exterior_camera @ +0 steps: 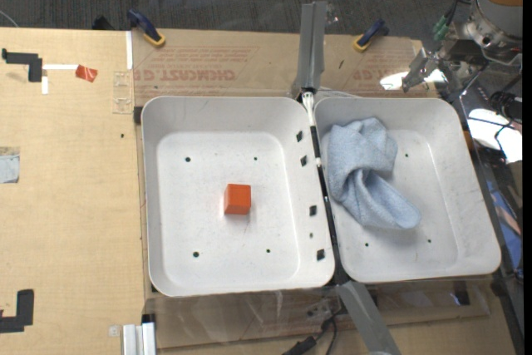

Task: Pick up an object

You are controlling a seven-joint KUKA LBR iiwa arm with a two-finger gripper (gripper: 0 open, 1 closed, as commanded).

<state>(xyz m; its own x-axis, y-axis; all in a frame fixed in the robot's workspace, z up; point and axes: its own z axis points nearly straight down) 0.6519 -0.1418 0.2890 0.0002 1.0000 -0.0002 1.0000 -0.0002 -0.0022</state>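
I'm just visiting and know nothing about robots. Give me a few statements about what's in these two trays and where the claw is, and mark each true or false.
1. The orange block lies in the left tray. True.
2. The blue cloth is spread flat and neatly folded. False: it is crumpled in a heap.
3. The cloth lies in the right tray. True.
4. The claw is pressing on the block. False: it is up by the right tray's far corner, away from the block.
5. The block and the cloth share one tray. False: each lies in its own tray.
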